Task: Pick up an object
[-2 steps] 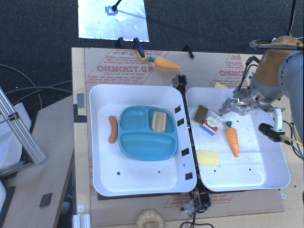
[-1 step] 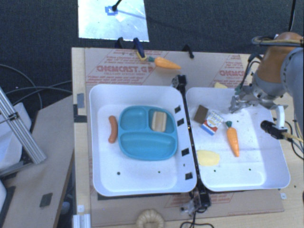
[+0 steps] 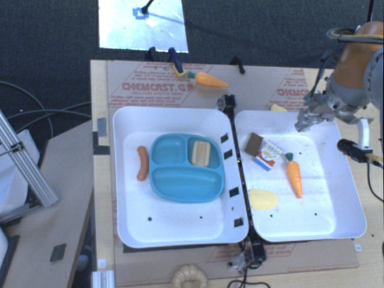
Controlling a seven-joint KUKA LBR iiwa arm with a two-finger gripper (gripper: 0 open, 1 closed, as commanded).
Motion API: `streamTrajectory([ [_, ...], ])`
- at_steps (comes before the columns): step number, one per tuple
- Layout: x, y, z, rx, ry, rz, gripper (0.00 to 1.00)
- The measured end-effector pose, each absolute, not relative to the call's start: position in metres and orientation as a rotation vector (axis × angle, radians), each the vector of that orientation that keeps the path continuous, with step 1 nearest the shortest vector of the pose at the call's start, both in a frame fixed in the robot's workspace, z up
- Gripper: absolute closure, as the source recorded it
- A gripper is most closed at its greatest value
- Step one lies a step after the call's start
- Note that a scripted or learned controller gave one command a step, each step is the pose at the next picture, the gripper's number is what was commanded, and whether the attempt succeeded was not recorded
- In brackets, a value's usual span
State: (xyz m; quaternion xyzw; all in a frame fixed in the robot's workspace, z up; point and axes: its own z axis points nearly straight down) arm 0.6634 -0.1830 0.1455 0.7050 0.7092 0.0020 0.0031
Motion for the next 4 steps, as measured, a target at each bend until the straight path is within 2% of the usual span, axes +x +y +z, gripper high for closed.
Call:
streamTrajectory([
  [1,0.669,-0.193,0.201,2.212,2.221,0.006,1.00],
  [2,0.670,-0.193,0.227,2.211,2.225,0.005,1.00],
  [4,0.626,-0.086,0.221,2.212,2.232,0.002,1.00],
])
